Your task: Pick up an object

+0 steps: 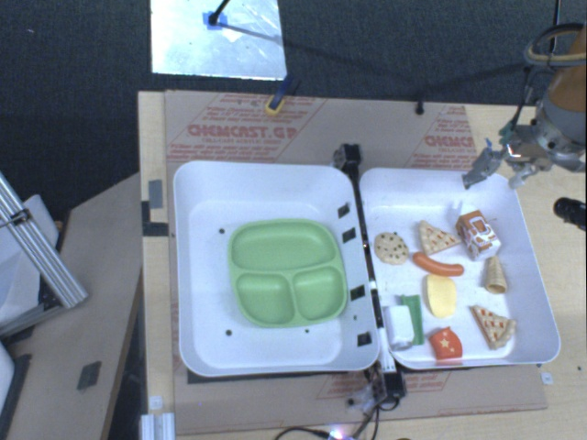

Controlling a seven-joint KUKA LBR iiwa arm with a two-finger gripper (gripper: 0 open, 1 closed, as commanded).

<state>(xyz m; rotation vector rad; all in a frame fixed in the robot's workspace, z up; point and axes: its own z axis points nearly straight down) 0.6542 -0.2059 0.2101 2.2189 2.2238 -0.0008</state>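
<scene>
We see the gripper (pixel 500 165) spread and holding nothing, poised over the right bin's (pixel 535 287) far corner. Its nearest candidate, the small carton (pixel 478 234), lies untouched in that bin, so we judge descent, closing and lifting all remain.

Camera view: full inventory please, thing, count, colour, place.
shallow white plastic bins: 2, white, side by side on the bench
green three-compartment plastic tray: 1, light green, middle of left bin
round speckled toy cookie: 1, tan, right bin, left side
toy pizza wedges: 2, tan and red, right bin, one upper middle, one lower right
toy sausage: 1, orange-red, right bin centre
small toy carton: 1, orange and white, right bin, upper right
yellow oval toy: 1, yellow, below the sausage
toy cone: 1, tan, right bin, right side
red toy piece: 1, red, right bin, near edge
white and green block: 1, right bin, lower left
silver sheet: 1, top of view
gripper: 1, grey, above right bin's far right corner
</scene>
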